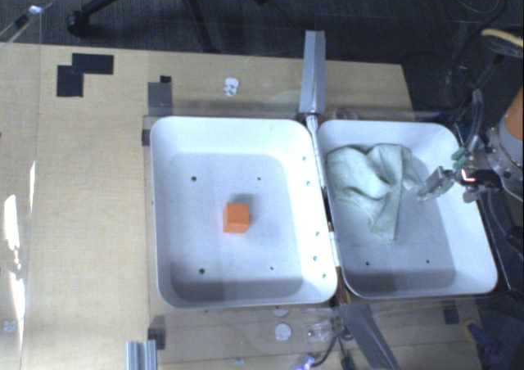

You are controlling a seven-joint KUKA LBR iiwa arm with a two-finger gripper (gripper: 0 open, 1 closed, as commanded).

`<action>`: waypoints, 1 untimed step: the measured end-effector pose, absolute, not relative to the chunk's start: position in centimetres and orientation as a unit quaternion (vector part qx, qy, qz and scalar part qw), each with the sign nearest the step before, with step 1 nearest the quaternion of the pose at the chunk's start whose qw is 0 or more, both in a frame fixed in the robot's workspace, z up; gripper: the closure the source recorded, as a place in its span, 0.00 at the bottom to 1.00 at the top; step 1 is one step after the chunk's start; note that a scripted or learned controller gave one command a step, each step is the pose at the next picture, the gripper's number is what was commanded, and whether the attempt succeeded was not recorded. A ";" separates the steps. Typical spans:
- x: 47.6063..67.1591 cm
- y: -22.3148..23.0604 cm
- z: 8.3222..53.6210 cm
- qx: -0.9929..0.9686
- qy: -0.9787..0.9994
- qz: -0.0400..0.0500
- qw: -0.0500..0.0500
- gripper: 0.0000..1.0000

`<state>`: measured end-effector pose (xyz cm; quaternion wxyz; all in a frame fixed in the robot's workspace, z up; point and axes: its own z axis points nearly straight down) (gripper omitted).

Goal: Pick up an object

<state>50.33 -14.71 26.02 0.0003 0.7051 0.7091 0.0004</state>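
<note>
Gripper [435, 184], grip state unclear, hovers beside crumpled cloth [372, 184]; limp folds could slip free, orange cube [237, 218] untouched.

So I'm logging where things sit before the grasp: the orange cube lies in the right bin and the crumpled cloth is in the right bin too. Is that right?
Not quite. The camera view shows the orange cube lying in the left bin, alone near its middle. The rest holds: the crumpled cloth is in the right bin, with the pincer close to the cloth's right edge.
</note>
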 end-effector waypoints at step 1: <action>54.0 -14.1 10.3 0.717 0.697 0.000 0.000 0.00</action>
